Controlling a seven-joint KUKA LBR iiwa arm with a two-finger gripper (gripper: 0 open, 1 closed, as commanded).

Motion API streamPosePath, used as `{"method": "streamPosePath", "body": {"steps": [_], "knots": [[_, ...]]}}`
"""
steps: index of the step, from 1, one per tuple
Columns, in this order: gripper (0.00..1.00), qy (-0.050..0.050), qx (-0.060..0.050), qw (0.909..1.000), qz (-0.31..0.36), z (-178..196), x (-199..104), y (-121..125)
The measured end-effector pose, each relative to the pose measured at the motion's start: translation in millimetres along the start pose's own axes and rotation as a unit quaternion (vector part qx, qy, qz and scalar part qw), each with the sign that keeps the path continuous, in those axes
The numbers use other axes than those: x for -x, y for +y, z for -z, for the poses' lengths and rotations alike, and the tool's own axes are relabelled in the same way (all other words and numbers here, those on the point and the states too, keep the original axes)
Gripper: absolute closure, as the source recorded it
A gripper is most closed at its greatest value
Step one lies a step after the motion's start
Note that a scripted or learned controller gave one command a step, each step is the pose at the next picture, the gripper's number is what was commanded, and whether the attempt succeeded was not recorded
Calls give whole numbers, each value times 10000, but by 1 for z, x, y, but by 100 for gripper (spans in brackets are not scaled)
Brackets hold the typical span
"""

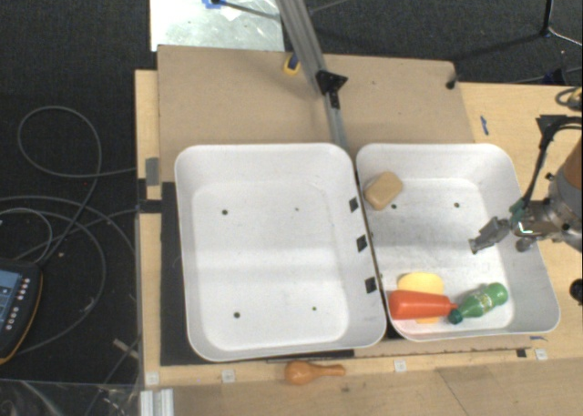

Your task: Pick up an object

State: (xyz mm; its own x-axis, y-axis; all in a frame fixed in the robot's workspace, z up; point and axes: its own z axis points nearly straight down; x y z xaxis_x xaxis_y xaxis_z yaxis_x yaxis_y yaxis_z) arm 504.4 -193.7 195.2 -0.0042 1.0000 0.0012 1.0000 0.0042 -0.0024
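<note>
The gripper (496, 234) is shown over the right bin (428, 168); whether it is parted cannot be told. Just below, near the front wall, lies the green bottle (479, 302), judged light, rigid, slippery, best grasped mid-body.

Floor (73, 32): dark carpet, w/ thin looping cables (55, 168) at 9 o'clock.
Desk (273, 96): light wood/tan board top, bare at 12 o'clock.
Pole (301, 32): grey, slants down from 12 o'clock toward centre.
Bright patch (214, 0): pale reflective sheet at 11 o'clock, blue tape bit on it.
Handheld pendant (16, 300): at 8 o'clock, on floor, screen lit.
Light: even, soft shadows.
</note>
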Motion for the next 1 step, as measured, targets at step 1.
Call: {"method": "streamPosePath", "body": {"steps": [1], "knots": [[0,-4,19,10000,-4,2,0,1]]}}
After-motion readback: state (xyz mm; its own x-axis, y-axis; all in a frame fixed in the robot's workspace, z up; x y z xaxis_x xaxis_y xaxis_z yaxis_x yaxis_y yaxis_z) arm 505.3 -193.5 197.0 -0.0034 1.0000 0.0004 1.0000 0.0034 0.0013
